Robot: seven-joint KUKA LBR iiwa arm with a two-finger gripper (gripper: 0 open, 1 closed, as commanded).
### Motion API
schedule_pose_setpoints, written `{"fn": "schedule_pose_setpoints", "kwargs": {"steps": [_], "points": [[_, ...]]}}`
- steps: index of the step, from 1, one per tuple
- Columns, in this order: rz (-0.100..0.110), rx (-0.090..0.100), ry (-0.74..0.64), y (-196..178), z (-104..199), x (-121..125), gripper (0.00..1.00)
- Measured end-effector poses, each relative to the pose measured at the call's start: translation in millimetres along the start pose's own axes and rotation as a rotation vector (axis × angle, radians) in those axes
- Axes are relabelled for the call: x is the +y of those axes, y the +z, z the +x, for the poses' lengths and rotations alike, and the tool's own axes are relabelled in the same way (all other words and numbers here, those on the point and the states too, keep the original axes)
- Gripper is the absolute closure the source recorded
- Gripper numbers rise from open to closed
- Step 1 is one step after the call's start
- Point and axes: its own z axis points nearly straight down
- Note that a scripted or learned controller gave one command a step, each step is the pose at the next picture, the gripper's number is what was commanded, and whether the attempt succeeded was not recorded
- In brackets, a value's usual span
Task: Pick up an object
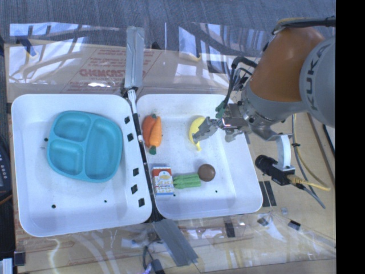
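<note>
Hand [210,127] position: over the right part of the right bin [239,178], at the end of the arm [285,61] that enters from the right; the wrist assembly sits above the bin's right wall; state of the hand: it cannot be told whether it is open or closed, and no item can be confirmed in its grip.

Nearest item: yellow banana-shaped piece [196,130], lying on the bin floor directly left of the hand; the tip of the hand overlaps its right edge in this view, and contact cannot be confirmed.

Further left in the same bin: orange carrot [151,130] with a green end, lying lengthwise near to far, close to the bin's left wall.

Near part of the right bin, well apart from the hand: brown round item [206,172]; green item [187,181] just left of it, the two touching or almost touching; small red and white carton [163,181] at the left end of the green item, against the left wall.

Left bin [34,198]: teal divided plate [85,145] with three compartments, lying flat in the far-centre area; the two bins stand side by side with their inner walls adjoining.

Tabletop [311,216]: carries both bins; clear plastic sheeting [102,50] covers the far part of it.
</note>
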Motion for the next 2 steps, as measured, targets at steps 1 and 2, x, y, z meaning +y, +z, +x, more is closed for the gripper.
{"fn": "schedule_pose_setpoints", "kwargs": {"steps": [1,2], "points": [[0.003,-0.001,0.010,83.2,-52.9,62.6,0.00],[0.003,0.000,-0.013,172.0,-44.6,96.3,0.00]]}}
